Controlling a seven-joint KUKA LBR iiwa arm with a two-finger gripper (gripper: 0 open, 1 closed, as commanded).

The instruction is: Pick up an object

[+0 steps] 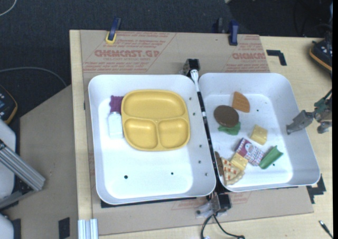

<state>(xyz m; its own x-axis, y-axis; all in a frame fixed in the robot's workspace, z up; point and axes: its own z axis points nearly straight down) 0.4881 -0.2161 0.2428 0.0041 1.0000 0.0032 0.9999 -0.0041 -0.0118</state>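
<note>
I've got the end effector [305,122] at the frame's right edge, grip unreadable from here, and the green piece [271,157] lies down-left, angled diagonally.

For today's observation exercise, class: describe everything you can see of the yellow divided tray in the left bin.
The yellow tray looks like smooth moulded plastic, rounded at its corners. It has three compartments: one wide one along the far side and two smaller ones on the near side, with nothing visible in them. It lies flat and upright on the floor of the left bin, in its far half. At its left edge it meets or overlaps a purple item and a small white item.
</note>
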